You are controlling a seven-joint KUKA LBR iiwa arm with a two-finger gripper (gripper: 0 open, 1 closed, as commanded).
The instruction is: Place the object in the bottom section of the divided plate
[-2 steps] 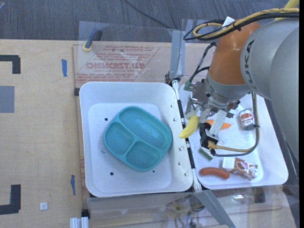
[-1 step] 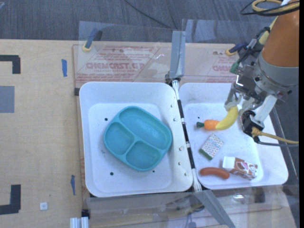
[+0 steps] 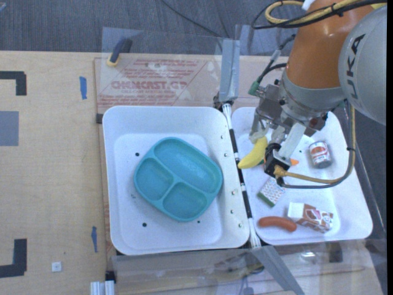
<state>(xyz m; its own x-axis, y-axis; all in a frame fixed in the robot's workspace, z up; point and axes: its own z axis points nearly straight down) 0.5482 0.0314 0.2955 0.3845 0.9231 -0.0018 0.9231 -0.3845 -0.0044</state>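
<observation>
The step in hand looks like the pick: nothing lies on the plate (image 3: 178,165) yet, and the gripper (image 3: 263,131) hangs over the right bin (image 3: 362,221), near its left wall and toward its far edge. Whether it is spread or closed cannot be told from this slant, and nothing shows held in it.

The task names no particular object. The banana (image 3: 252,157) is the likeliest one, since it lies right under the gripper, against the right bin's left wall, tilted with its upper end toward the gripper. Whether the gripper touches it I cannot tell.

Other things share that bin:
- a can (image 3: 319,154) near the right wall
- a spotted card (image 3: 271,192) just below the banana
- a sausage (image 3: 277,224) along the near edge
- a packet (image 3: 312,216) beside the sausage

The plate sits in the middle of the left bin (image 3: 112,165), well apart from the banana, with the two bins' walls between them. Its bottom section (image 3: 184,203) is the small compartment facing the near edge.

The next move calls for a firm hold across the banana's curved body, a lift high enough to clear both walls, then a carry leftward and a release over that near compartment, not the large far one.
</observation>
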